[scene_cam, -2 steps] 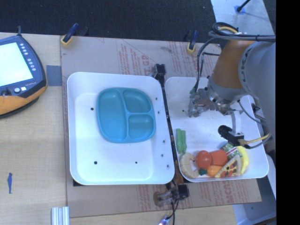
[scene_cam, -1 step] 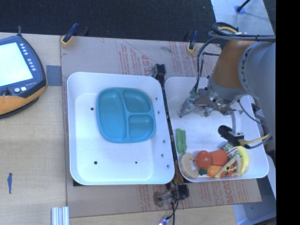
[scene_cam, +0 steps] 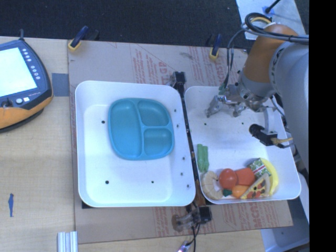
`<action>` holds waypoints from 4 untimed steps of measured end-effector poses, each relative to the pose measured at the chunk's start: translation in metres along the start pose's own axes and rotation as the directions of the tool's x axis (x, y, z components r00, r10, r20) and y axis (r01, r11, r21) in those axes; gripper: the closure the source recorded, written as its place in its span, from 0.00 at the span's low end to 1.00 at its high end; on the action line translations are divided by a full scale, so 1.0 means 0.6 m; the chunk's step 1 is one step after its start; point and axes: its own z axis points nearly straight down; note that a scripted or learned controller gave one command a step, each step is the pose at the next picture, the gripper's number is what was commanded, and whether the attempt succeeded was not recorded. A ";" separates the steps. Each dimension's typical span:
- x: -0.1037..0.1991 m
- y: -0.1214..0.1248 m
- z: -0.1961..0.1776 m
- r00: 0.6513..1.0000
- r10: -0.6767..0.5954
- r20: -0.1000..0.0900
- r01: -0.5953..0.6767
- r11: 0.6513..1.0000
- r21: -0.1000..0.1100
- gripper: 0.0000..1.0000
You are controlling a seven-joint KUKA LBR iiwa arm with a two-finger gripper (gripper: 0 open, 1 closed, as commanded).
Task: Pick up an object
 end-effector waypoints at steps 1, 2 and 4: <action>0.050 -0.077 0.001 1.000 0.000 0.001 0.000 1.000 0.002 0.00; 0.048 -0.077 -0.016 1.000 -0.001 0.001 0.001 1.000 0.005 1.00; 0.045 -0.176 0.002 1.000 -0.002 0.001 0.002 1.000 0.003 0.00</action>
